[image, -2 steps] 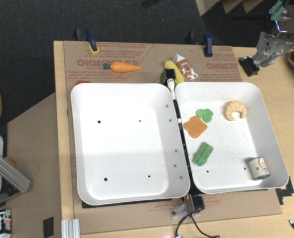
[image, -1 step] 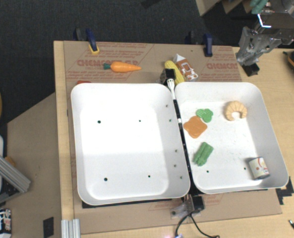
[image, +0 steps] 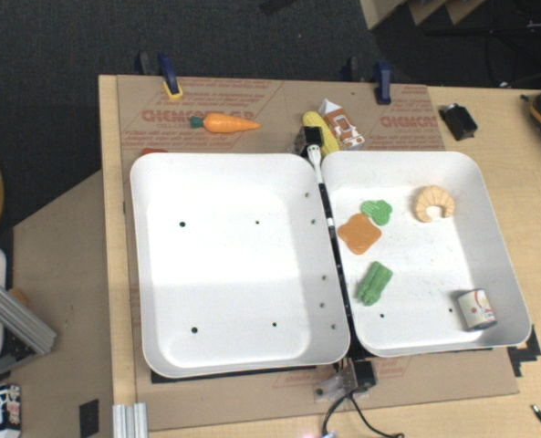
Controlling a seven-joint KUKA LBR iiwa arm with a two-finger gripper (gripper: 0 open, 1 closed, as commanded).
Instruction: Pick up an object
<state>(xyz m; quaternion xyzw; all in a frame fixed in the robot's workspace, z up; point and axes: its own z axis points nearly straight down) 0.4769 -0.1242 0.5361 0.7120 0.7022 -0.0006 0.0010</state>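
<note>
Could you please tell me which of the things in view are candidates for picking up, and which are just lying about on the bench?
For the job, all in the right bin:
green leafy piece
orange square piece
green ridged piece
croissant
small can

Lying about, behind the bins:
carrot
banana
small carton

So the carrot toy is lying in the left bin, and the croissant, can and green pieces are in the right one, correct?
Not quite. The camera view shows the carrot toy outside both bins, on the cardboard behind the left bin. The croissant, can and green pieces are indeed in the right bin.
</note>
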